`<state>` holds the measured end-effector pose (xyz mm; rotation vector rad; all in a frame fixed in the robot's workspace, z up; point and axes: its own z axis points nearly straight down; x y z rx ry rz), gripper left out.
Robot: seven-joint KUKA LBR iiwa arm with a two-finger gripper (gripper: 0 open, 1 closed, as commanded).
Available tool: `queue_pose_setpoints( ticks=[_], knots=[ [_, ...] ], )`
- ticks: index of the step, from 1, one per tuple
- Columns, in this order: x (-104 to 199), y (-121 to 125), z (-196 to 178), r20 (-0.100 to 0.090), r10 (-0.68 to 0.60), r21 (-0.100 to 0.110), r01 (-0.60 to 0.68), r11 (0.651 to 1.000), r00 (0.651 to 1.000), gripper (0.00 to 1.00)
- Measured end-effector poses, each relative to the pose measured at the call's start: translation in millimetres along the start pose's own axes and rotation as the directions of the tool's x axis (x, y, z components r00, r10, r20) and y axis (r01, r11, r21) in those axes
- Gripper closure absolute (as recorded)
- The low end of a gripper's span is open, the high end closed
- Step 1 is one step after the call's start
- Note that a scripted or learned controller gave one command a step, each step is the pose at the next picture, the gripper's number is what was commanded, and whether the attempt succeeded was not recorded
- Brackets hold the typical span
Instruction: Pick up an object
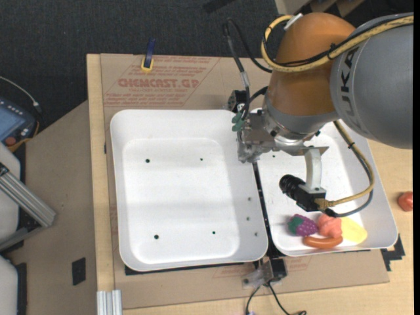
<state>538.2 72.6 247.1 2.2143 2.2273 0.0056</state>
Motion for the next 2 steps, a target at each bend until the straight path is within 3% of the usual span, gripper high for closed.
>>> queue_pose_setpoints(
  ticks=[1,2],
  knots=[
    [-4,0,-11,0.002,0.007,-0.001,-0.007,1.0,1.0,1.0],
    [36,37,33,0.001,0.002,0.002,-0.002,1.0,1.0,1.0]
  ],
)
